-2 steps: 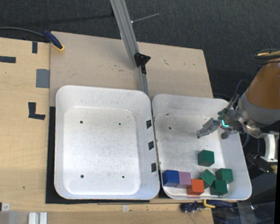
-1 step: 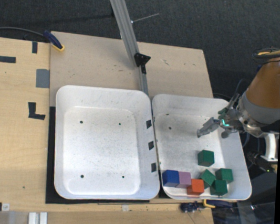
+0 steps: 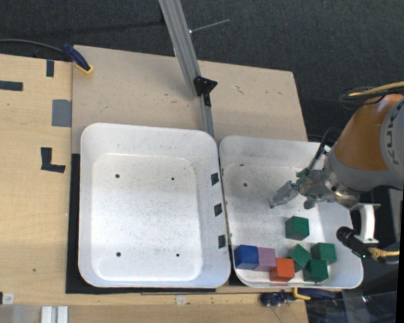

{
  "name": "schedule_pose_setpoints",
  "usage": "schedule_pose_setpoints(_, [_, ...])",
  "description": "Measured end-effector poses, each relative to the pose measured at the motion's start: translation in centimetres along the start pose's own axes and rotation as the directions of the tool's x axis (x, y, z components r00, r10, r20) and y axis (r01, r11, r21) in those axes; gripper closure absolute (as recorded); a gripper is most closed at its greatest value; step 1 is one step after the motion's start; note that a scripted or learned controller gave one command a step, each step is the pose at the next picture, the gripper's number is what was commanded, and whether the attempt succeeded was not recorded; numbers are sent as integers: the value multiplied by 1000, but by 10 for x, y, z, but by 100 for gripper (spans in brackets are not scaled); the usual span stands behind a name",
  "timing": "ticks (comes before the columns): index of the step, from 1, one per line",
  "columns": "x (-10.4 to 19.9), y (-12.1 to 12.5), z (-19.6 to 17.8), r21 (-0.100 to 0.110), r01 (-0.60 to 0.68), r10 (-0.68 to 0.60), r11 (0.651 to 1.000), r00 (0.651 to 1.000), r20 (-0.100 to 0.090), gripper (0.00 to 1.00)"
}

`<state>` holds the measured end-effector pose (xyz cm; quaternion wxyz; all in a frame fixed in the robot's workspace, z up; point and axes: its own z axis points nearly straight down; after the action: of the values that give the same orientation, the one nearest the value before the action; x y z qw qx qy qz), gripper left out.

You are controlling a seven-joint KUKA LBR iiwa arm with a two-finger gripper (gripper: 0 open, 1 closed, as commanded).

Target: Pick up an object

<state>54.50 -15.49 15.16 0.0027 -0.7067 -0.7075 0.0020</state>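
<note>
My gripper (image 3: 294,198) hangs over the middle of the right bin (image 3: 257,161), its fingers spread open with nothing between them. A green cube (image 3: 297,227) lies alone just below it, apart from the fingers. Along the bin's front edge sit a blue cube (image 3: 246,256), a purple cube (image 3: 266,257) and an orange cube (image 3: 284,269). Three more green cubes (image 3: 316,269) cluster at the front right corner.
The left bin (image 3: 90,184) stands beside the right one, sharing a raised rim. A slanted metal bar (image 3: 186,46) crosses the bench behind the bins. The arm's orange band (image 3: 369,138) is over the right bin's right edge.
</note>
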Motion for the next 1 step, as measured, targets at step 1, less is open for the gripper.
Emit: schedule_pose_setpoints(1, [1,-1,54,0,0,0,1000,1000,0,0])
